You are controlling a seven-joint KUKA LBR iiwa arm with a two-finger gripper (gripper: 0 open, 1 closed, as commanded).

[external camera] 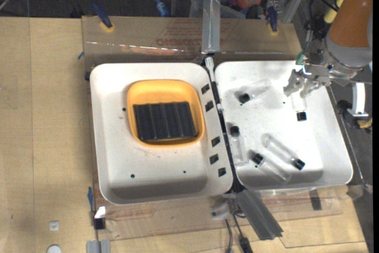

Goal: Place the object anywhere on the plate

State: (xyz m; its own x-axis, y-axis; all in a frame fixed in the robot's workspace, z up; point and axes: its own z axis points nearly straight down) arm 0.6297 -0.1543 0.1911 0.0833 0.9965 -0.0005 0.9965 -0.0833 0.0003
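An orange plate [164,90] lies in the left bin [109,127], and a dark ridged rectangular block [164,121] rests on it. My gripper [299,83] hangs over the upper right part of the right bin [331,127], far from the plate. A clear tube with a black cap [299,106] hangs upright from between its fingers, cap end down, and the gripper is shut on the tube's top.
Several more clear tubes with black caps lie in the right bin: one near the back left [251,93], one along the divider [235,138], two at the front [278,157]. A raised divider [214,121] with black clips separates the bins.
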